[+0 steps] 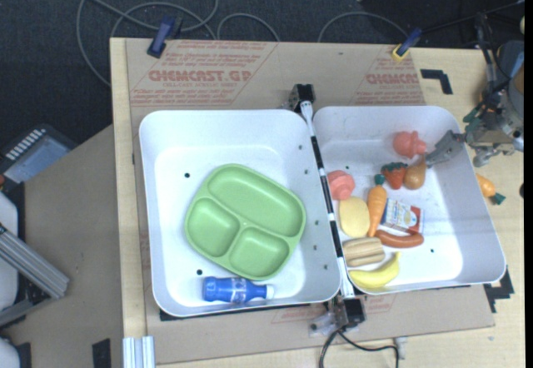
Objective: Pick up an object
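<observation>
My gripper [465, 151] hangs over the upper right part of the right bin [466, 258], open, with nothing between its fingers. One grey finger [444, 148] points down-left towards a brown-orange fruit [414, 176]. Toy foods lie in this bin: a pink piece [407, 143], a red tomato with green leaves [393, 174], a carrot [377, 204], a pink round piece [340, 184], a yellow lemon shape [354, 216], a white packet [402, 214], a red sausage [400, 236], a hot dog bun [363, 252] and a banana [375, 276].
The left bin [166, 150] holds a green divided plate [243, 221] and a blue bottle [235, 290] lying near its front wall. A small orange object [485, 187] lies at the right bin's outer right rim. A black hinge strip [321, 183] separates the bins.
</observation>
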### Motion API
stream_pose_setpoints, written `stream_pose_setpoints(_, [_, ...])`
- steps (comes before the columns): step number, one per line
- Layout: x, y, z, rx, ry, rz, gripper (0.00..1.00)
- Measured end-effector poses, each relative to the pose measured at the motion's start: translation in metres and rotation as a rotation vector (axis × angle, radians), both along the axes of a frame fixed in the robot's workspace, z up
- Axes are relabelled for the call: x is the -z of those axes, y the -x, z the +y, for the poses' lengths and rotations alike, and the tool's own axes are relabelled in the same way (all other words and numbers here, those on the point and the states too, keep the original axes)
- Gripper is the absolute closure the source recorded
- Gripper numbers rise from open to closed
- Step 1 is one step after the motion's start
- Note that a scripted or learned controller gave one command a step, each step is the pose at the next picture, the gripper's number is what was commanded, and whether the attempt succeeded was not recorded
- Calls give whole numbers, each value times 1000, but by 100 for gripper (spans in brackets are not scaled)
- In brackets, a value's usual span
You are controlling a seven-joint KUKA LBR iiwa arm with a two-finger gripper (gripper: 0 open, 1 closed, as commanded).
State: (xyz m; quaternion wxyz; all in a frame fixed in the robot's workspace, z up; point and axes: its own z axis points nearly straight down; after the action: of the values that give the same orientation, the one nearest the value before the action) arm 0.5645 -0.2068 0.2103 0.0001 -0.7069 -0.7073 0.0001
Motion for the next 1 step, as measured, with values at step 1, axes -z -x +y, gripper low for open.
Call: stream_pose_setpoints(1, [126, -22, 84, -1, -1, -1, 0])
